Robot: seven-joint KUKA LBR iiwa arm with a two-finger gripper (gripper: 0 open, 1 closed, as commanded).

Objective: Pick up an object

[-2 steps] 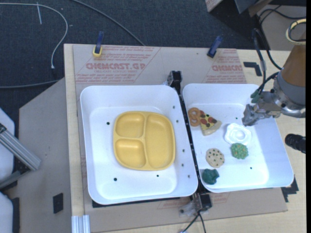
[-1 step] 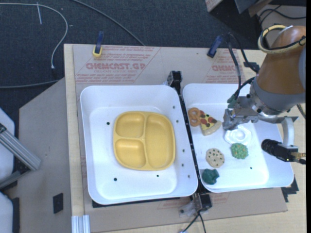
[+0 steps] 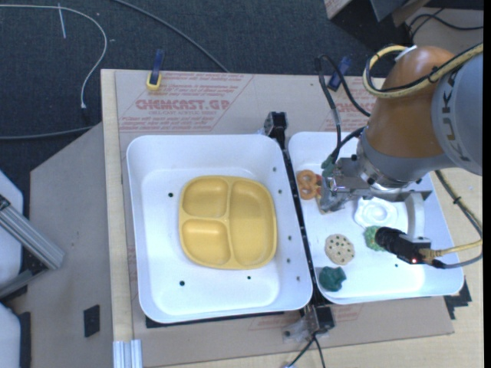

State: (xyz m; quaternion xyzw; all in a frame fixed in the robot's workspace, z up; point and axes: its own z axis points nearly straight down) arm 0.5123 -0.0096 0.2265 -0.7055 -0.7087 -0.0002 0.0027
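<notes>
The right bin (image 3: 437,278) holds several small items. An orange-brown pretzel (image 3: 308,184) lies at its left side. A round speckled cookie (image 3: 339,248) lies nearer the front, with a dark teal lump (image 3: 333,277) below it. A light green piece (image 3: 373,237) sits partly under a black part of the arm. A white ring-shaped item (image 3: 376,211) lies under the wrist. My gripper (image 3: 332,195) hangs low over the bin's left part, just right of the pretzel and above the cookie. I see nothing held in it.
The left bin (image 3: 153,167) holds a yellow divided plate (image 3: 228,222) in its middle. The arm's orange and grey bulk (image 3: 410,121) covers the back of the right bin. Cables (image 3: 337,83) run along the bench behind it.
</notes>
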